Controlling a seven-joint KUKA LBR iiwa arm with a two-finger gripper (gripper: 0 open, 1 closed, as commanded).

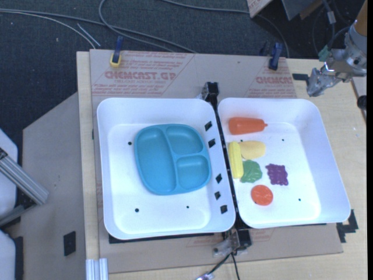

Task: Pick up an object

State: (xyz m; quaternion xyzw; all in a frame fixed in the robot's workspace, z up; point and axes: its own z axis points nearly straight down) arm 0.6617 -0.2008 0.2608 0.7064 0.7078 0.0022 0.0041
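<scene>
- White plastic made up both bins; the right bin lay below and left of the gripper, and the left bin lay far to its left.
- We saw the gripper at the upper right, outside the bins, above the bench near the right bin's far corner. We could not tell its state from this view; it was too small and blurred.
- The candidates all sat in the right bin, well down and left of the gripper: a carrot nearest, then a lemon, corn, broccoli, grapes and a tomato farthest.
- A blue tray rested in the left bin, well apart from the gripper.
- We judged the pick not yet begun; the approach was all ahead.
- Risks as we saw them:
  - The corn, lemon and broccoli touched or nearly touched, so a descent there could nudge neighbours or catch two at once.
  - The corn lay beside the bin wall, which could block a finger.
  - The rounded tomato and lemon looked prone to slipping out of a pinch.
  - The carrot and grapes stood more apart and looked safer.
</scene>
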